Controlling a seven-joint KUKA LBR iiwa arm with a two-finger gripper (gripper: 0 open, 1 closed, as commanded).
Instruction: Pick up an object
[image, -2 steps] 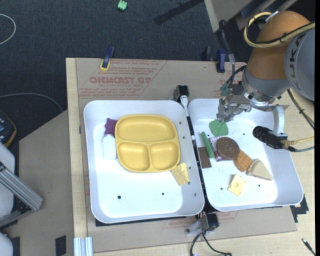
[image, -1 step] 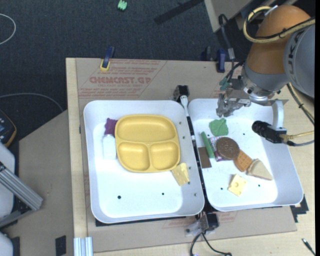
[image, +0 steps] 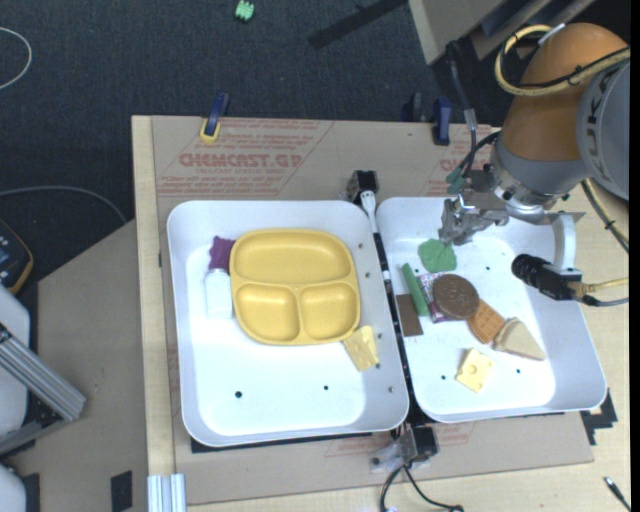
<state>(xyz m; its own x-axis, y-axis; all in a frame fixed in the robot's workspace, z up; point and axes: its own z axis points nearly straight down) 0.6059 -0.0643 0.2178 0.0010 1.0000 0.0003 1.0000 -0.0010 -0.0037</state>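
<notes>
My gripper (image: 457, 226) hangs over the back of the right bin (image: 570, 385), just above a small green piece (image: 437, 255). Nothing shows between its fingers. In front of the green piece lie a brown round cookie (image: 456, 296), a tan waffle piece (image: 485, 322), a beige wedge (image: 520, 340) and a yellow cheese block (image: 475, 371). A green stick (image: 413, 288) and a brown bar (image: 407, 314) lie along the right bin's left wall.
The left bin (image: 270, 405) holds a yellow divided plate (image: 295, 283), a white bottle with a purple cap (image: 218, 280) on its left and a small yellow piece (image: 361, 349) at its front right. A black divider runs between the bins.
</notes>
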